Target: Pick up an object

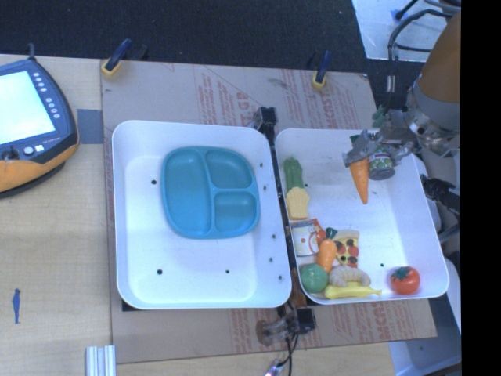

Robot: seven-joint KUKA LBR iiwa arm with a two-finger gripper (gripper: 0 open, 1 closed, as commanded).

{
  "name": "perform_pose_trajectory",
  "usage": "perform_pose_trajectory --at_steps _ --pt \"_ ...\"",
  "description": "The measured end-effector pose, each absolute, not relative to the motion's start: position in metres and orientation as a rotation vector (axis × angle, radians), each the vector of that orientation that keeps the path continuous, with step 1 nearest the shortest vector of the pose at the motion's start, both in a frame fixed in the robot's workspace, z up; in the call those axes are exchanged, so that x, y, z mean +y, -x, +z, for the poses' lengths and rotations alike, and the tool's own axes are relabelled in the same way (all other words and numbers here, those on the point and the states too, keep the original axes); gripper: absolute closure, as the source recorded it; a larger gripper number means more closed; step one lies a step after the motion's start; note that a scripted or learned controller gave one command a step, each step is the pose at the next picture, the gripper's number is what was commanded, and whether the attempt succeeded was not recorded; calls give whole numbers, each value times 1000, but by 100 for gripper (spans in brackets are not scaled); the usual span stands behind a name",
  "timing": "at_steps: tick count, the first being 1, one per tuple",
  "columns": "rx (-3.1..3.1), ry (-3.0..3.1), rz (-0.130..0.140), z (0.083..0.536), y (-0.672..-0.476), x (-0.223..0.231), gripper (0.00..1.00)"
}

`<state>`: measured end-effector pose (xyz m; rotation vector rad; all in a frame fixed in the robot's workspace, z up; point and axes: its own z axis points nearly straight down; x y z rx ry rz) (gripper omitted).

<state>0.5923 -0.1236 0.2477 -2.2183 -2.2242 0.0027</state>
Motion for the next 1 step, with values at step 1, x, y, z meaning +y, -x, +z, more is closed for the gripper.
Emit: perform_pose_trajectory --at_steps 1 --pt "-2223 2213 4 252 -583 -67 100"
